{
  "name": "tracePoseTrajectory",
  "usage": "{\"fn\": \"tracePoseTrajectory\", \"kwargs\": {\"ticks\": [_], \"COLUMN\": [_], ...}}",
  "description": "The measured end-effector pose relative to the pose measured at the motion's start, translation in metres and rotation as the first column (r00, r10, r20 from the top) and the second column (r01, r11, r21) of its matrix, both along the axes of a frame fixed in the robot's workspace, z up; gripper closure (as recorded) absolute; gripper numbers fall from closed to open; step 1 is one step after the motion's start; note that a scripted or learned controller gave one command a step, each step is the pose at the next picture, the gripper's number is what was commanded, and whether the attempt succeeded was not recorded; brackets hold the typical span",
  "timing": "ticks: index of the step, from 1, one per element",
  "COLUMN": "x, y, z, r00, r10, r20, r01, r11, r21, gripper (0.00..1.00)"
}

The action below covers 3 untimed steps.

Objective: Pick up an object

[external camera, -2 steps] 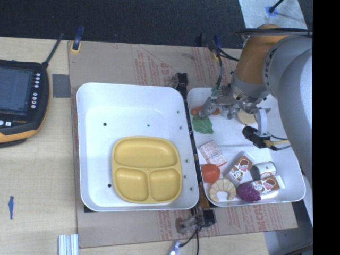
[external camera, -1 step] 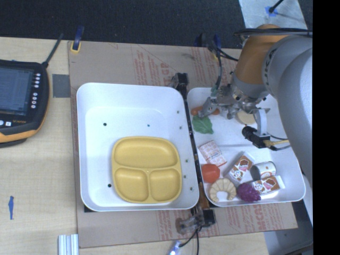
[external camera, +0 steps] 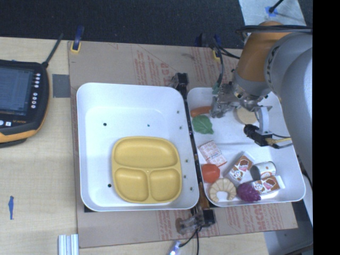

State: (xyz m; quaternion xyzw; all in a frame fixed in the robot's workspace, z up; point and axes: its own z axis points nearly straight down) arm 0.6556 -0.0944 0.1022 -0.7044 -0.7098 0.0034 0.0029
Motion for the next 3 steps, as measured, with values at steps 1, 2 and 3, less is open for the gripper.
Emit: {"fn": "tracePoseTrajectory", "kwargs": {"ticks": [1,2,3], "x": [-0.045,-0.045,-0.032], "y": [0.031,0.031,-0.032], "z": [0.091,0.090,0.115], "r00": [1.000,1.000,1.000], "r10": [-0.003,-0.003,-0.005], "r20": [0.007,0.005,0.007], "r01": [0.002,0.003,0.005], "r11": [1.000,1.000,1.000], "r21": [0.001,0.001,0.000], "gripper": [1.00,0.00,0.00]}}
